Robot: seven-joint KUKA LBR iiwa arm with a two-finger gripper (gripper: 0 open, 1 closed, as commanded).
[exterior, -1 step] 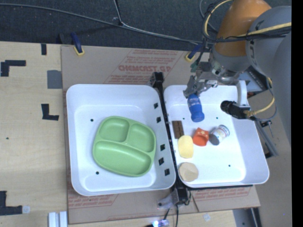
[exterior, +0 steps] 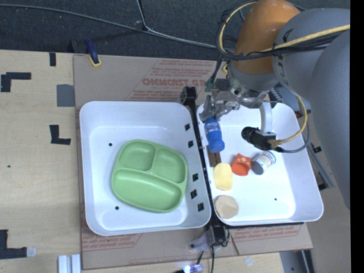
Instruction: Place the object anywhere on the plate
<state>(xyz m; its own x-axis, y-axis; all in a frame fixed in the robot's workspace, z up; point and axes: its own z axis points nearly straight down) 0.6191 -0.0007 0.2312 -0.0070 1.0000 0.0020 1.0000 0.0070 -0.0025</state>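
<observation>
The arm (exterior: 318, 38) is built of smooth, rounded grey segments with a matte finish. Above the wrist sits a glossy orange band (exterior: 264, 27), dome-shaped and catching a soft highlight. Thin cables, yellow and black, loop around the orange band and run along the grey casing, one yellow line crossing the upper segment. Below the band the wrist narrows into a metallic silver and dark grey assembly (exterior: 239, 95) with small brackets and fittings. A black cylindrical part (exterior: 254, 136) juts out at its side, with a yellowish cable curving to it.

Green plate (exterior: 150, 175); blue bottle (exterior: 214, 135); white bins (exterior: 91, 152).
</observation>
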